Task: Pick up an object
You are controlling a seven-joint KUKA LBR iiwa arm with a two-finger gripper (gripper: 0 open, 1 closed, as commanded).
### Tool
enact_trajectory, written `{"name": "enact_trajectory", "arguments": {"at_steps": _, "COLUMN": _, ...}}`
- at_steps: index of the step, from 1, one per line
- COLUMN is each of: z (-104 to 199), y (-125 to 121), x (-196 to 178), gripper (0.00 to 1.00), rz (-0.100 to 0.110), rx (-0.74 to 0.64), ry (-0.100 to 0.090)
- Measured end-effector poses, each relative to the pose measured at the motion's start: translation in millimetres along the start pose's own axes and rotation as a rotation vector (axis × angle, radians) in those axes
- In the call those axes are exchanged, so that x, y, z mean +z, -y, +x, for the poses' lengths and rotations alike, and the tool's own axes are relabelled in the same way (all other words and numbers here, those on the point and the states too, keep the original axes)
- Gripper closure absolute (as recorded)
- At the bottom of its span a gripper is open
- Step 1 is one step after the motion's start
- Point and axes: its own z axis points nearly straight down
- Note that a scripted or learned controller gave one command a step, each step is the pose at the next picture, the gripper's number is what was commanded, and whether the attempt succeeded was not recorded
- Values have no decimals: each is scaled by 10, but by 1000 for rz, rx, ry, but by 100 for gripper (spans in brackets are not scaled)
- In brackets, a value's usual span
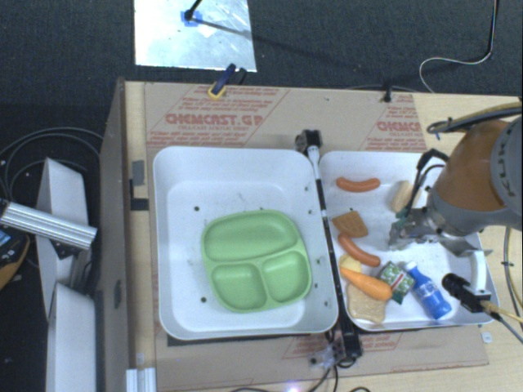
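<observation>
In the right bin (458, 317), gripper (406, 233) low over bare floor; finger spread impossible to tell. Nearest: sausage (359, 250), just left, beside cracker (350, 223). Likely light, stiff, smooth plastic, prone to rolling. Best pinched across the middle, not lengthwise. Carrot (366, 282) and bottle (428, 291) close below.

Both bins (176, 219) look like smooth white plastic with a faint sheen. The green tray (255, 260) is plastic too — matt, softly moulded. The bench top (270, 113) is brown cardboard-like sheet, printed in red, dull. The sausages (358, 184) and carrot (366, 282) have a glossy toy-plastic look. The blue bottle (431, 294) is shiny plastic. The arm (478, 178) shows satin orange and grey casing — smooth. The floor (57, 47) is dark, rough carpet.
</observation>
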Motion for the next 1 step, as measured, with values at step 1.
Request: {"name": "enact_trajectory", "arguments": {"at_steps": 1, "z": -356, "y": 86, "x": -835, "gripper": 100, "rz": 0, "rx": 2, "ry": 1}}
